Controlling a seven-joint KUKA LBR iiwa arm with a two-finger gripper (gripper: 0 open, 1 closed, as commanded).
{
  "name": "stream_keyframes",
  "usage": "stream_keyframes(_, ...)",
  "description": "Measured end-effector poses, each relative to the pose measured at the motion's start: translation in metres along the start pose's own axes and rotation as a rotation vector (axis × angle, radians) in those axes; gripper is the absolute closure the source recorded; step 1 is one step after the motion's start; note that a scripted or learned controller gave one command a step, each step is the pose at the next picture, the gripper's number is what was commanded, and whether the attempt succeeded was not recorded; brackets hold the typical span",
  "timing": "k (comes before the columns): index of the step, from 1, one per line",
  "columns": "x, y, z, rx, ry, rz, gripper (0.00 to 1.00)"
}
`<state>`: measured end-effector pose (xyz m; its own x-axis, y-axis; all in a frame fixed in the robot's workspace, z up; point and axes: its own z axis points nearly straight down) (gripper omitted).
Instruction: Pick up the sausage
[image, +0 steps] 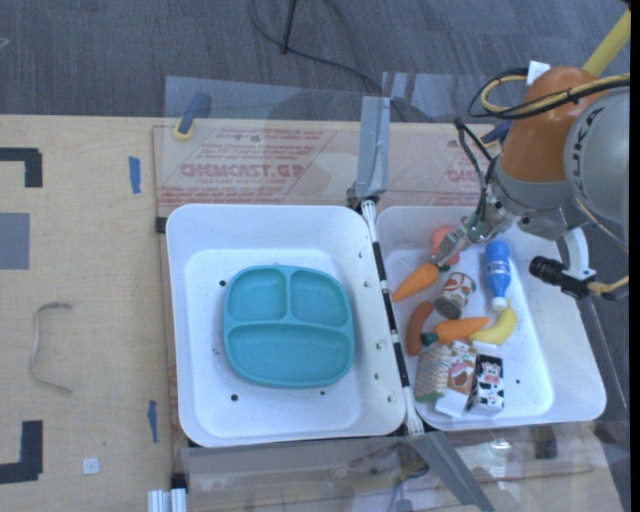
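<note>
Brown sausage (417, 327) looks light, smooth, maybe slippery; grab mid-length across its width. Can't tell the gripper's (462, 241) state.

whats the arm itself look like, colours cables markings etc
The arm is grey and rounded, with an orange band above the wrist and part of dark lettering on its casing. Yellow and black cables loop around the top of the band. A small metallic gripper sits at its tip, and a black fitting juts out beside the wrist.

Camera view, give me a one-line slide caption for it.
Claw hovers over the right bin of toy food, sausage lying unheld beside a carrot; teal divided plate in left bin.
</note>
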<state>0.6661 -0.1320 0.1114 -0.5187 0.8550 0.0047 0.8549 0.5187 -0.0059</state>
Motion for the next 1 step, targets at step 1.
stream_keyframes(1,0.0721,0.0458,-0.0745,-0.011,-0.009,0.074,1.00)
